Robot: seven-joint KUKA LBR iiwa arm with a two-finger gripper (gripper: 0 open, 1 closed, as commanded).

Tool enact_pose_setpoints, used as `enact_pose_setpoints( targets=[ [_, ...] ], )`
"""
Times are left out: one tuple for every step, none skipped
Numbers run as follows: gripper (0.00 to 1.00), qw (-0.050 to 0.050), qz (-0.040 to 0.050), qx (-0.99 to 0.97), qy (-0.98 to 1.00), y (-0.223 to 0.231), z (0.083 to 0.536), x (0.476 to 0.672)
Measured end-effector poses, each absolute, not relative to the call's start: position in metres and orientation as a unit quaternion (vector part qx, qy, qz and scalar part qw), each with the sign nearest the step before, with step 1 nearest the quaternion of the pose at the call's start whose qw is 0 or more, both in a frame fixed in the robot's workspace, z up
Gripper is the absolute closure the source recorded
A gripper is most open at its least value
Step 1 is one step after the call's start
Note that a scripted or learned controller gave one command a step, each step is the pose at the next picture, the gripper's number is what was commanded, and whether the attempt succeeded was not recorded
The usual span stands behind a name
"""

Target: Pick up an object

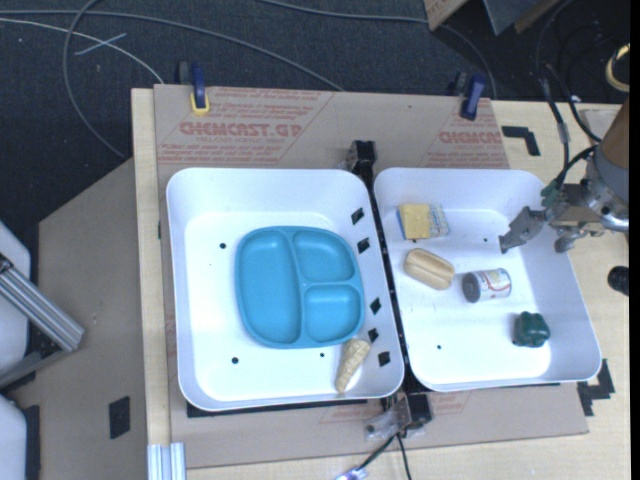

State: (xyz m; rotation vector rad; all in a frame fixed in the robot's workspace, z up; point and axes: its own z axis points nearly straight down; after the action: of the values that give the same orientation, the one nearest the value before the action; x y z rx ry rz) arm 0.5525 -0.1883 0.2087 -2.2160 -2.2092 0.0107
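Observation:
The right bin [560, 363] holds a yellow block [422, 221], a tan bread roll [429, 268], a small can [487, 285] lying on its side and a dark green lump [531, 329]. My gripper [542, 233] hangs over the bin's right part, above and to the right of the can. It is open, with nothing between its fingers. One dark finger [519, 232] points toward the bin's middle. The can lies about a finger's length below that tip, apart from it.
The left bin [190, 268] carries a blue divided plate [300, 286] and a pale corn-like piece [351, 364] at its lower right corner. Black clips run along the divide between the bins. Cables lie on the floor behind the bench.

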Motion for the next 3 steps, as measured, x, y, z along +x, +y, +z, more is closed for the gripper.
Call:
enact_pose_setpoints(
  targets=[
    [0.00,0.001,0.0000,-0.707,-0.707,-0.188,0.215,0.556],
    [0.00,0.003,0.0011,-0.707,-0.707,-0.191,0.167,0.546],
    [0.00,0.001,-0.0018,-0.708,-0.707,-0.196,0.117,0.539]
  ],
)
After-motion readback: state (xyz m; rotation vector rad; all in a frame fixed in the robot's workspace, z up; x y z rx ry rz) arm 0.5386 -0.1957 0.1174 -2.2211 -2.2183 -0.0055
